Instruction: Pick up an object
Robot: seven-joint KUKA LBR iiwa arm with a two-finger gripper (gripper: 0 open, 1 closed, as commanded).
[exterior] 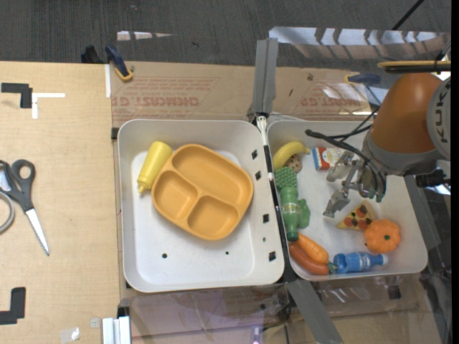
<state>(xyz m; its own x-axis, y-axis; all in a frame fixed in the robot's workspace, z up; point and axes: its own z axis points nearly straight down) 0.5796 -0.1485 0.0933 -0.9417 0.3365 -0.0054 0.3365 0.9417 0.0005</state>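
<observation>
End effector (344, 192) is seen above the right bin (412, 213), fingers spread, nothing pinched between them. Taking the right bin as landmark: scissors (25, 196) are laid on the counter (57, 264) far to its left. Nearer, the left bin (193, 274) is occupied by a yellow bottle (153, 165) and an orange divided tray (202, 190). Within the right bin, a banana (288, 152), a green toy (290, 203) and a carrot (310, 247) are lined along its left side; a blue bottle (358, 262) lies at its near edge; a pizza slice (356, 217) and a small pumpkin (381, 236) sit just right of the end effector.
</observation>
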